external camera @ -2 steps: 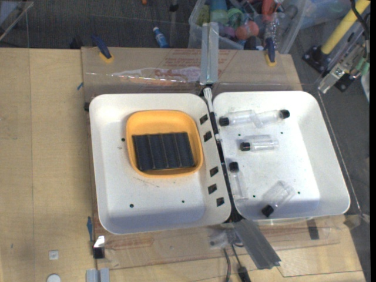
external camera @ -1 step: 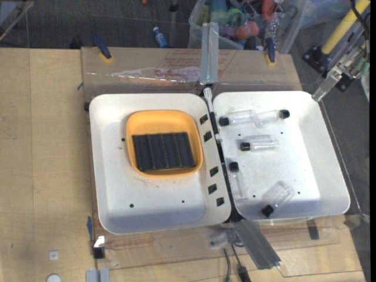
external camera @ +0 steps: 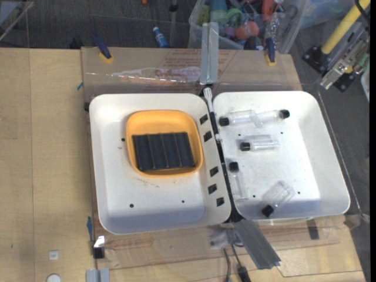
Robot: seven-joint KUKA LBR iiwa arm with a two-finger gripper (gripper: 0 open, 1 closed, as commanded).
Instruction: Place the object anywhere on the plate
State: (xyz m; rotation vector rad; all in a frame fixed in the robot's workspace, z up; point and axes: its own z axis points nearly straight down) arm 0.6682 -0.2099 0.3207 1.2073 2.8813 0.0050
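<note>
Camera view, dark ridged object (external camera: 163,151) lying on orange plate (external camera: 141,122), left bin (external camera: 111,204)

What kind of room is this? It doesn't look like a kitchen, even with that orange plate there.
Probably a robotics lab or workshop. Two white bins sit fixed on a wooden bench; the right one holds clear vials, the left an orange plate, and a crate of assorted toys waits behind.

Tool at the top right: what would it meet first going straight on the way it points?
Probably the far rim of the right bin, then the clear black-capped tube; the tool seems to slant down-left, but its height is unclear.
</note>
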